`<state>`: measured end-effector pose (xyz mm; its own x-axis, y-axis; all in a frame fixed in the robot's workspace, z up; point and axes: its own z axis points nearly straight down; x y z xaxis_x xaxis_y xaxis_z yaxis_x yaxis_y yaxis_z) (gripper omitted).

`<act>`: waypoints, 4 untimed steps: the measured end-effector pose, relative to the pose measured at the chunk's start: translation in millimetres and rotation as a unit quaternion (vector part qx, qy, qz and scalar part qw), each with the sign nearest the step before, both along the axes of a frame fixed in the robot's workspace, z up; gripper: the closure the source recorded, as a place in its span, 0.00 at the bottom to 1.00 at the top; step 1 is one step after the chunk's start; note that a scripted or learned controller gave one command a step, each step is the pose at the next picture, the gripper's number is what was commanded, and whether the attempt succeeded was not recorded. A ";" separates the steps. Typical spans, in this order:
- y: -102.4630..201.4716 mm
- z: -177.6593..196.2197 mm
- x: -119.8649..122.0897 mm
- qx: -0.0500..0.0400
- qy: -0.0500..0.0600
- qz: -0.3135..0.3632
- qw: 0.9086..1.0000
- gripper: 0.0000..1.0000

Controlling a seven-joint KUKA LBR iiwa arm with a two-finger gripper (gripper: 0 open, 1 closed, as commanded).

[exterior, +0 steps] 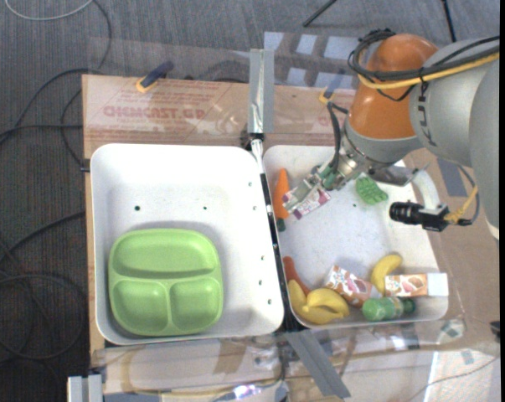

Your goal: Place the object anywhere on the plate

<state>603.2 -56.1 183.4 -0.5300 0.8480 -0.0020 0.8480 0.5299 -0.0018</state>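
Note:
A light green divided plate (164, 279) lies in the front part of the left bin (152, 162). My gripper (306, 199) reaches down into the back left corner of the right bin (352, 233), far right of the plate. Its tip is right beside an orange carrot (280, 188) that lies along the bin's left wall. A small green ridged item (370, 191) rests just right of the gripper. I see no object clearly held in the gripper.
Along the right bin's front wall lie two yellow bananas (319, 302), another banana (385, 269), a small printed carton (347, 282), a white and orange box (414, 285), and a green item (379, 309). A black cable plug (413, 213) hangs by the wrist.

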 end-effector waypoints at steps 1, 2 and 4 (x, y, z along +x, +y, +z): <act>1.6 0.1 10.0 -0.001 0.000 0.010 1.000 1.00; 66.0 -0.8 -105.6 0.002 0.002 0.039 0.999 1.00; 125.6 152.9 -58.0 0.000 -0.001 0.129 0.992 1.00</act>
